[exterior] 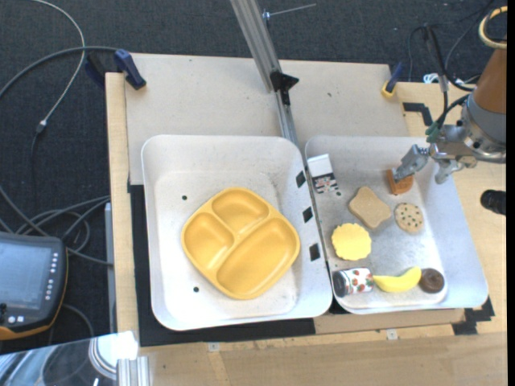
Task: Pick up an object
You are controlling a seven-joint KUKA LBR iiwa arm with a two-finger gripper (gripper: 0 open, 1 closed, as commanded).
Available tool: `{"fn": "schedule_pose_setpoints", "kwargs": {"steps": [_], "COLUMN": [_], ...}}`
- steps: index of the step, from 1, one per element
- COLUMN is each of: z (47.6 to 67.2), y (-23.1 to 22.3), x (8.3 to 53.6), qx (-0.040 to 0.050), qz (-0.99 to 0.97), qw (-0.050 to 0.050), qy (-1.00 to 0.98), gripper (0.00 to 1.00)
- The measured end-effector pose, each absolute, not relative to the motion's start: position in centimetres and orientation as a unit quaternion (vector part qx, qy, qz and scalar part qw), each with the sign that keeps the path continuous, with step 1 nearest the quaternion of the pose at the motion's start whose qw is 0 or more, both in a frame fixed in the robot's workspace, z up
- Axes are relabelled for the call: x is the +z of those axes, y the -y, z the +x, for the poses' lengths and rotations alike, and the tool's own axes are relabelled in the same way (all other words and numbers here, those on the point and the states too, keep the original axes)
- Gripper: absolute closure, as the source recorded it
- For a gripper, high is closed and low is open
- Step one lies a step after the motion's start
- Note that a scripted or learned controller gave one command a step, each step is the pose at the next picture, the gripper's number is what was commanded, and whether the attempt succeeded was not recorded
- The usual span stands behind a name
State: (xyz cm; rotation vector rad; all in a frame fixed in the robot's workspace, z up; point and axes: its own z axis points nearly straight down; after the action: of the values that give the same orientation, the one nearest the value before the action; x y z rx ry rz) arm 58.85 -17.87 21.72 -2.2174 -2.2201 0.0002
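We saw the gripper (pixel 425 166) spread open, grasping nothing, at three o'clock over the right bin (pixel 467 240). An orange block (pixel 401 183) lay just beside one finger, toward seven o'clock of it. We judged this the approach step; the next move called for centring over the block, descending, then closing

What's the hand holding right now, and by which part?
Nothing held, as far as the view shows. The hand is open above the right bin's far end, its fingers beside the small orange piece, with nothing between them.
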Motion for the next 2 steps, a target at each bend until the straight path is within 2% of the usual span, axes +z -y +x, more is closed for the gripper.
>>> {"fn": "schedule_pose_setpoints", "kwargs": {"steps": [1,2], "z": [59.0,62.9], "y": [17.8,18.6], "x": [22.9,23.4], "qx": [-0.0012,-0.0015], "qz": [-0.706,-0.706], "qw": [0.001,-0.002], "qy": [0.708,0.709], "gripper": [1.0,1.0]}}
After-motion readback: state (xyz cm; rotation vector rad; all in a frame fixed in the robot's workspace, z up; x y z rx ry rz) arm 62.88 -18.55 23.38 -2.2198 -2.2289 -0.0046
